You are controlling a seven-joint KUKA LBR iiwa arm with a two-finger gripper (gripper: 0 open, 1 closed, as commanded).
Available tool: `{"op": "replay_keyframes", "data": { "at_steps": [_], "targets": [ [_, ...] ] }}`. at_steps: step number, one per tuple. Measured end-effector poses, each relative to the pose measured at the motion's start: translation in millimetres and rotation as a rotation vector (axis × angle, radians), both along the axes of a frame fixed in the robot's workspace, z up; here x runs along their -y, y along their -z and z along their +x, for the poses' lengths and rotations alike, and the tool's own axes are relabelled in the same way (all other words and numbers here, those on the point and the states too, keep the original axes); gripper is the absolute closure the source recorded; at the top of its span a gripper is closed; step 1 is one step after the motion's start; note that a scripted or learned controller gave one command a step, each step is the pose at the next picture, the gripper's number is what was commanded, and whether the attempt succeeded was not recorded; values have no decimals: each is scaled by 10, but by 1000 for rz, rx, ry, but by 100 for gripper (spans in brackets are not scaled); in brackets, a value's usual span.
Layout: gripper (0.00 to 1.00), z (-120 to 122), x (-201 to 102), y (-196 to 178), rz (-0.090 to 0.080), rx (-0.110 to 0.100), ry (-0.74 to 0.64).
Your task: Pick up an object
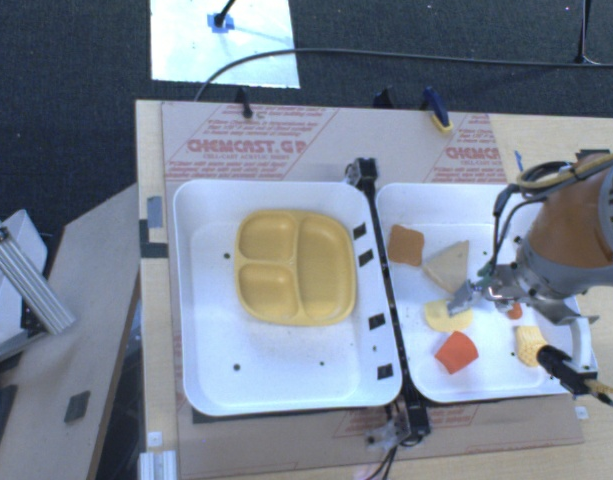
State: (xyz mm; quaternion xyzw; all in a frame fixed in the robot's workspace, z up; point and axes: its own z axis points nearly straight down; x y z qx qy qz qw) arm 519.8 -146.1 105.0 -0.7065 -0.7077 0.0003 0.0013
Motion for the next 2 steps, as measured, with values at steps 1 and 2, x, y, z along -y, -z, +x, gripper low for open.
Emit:
{"op": "replay_keyframes", "data": {
  "at_steps": [1, 2],
  "targets": [
    [100, 7, 11, -136, -2, 4, 0],
    [100, 81, 101, -701, -4, 9, -2]
  ]
}}
